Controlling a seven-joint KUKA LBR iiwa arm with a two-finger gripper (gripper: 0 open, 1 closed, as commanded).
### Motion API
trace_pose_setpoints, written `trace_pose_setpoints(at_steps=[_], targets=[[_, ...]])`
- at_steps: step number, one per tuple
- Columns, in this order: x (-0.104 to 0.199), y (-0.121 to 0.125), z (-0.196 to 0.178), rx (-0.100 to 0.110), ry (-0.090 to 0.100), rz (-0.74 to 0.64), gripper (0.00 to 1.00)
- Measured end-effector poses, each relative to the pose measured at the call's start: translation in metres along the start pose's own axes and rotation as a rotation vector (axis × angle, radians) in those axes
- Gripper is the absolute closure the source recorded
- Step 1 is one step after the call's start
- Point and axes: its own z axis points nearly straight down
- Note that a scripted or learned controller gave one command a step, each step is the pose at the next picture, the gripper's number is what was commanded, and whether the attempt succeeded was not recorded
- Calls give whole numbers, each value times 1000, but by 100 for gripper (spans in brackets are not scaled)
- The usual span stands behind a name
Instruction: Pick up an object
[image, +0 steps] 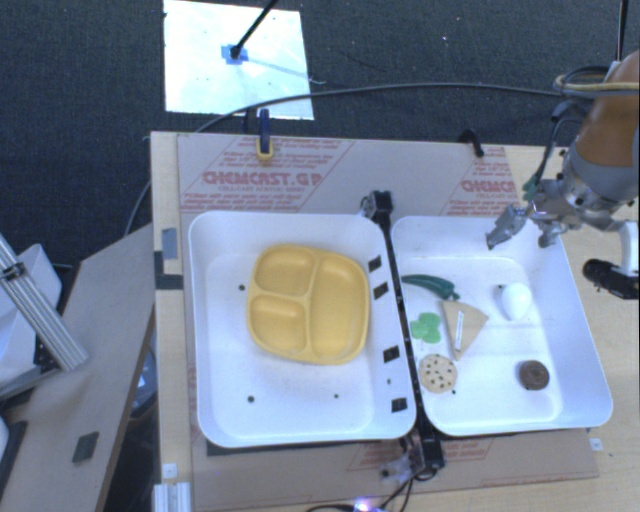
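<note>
Camera view: claw (525, 228) open, empty, above right bin's (570, 300) far edge, near white egg (515, 300).

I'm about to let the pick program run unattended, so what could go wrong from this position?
1. The gripper hangs over the right bin's far rim; descending here could strike the rim.
2. The green pepper, green leaf piece, tan wedge and cookie lie close together, so a grasp may nudge a neighbour.
3. The white egg-like item looks rounded and may slip out.
</note>
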Motion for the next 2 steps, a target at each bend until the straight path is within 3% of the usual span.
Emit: trace_pose_setpoints(at_steps=[1, 2], targets=[[1, 3, -9, -13, -3, -3, 0], [7, 12, 47, -12, -2, -6, 0]])
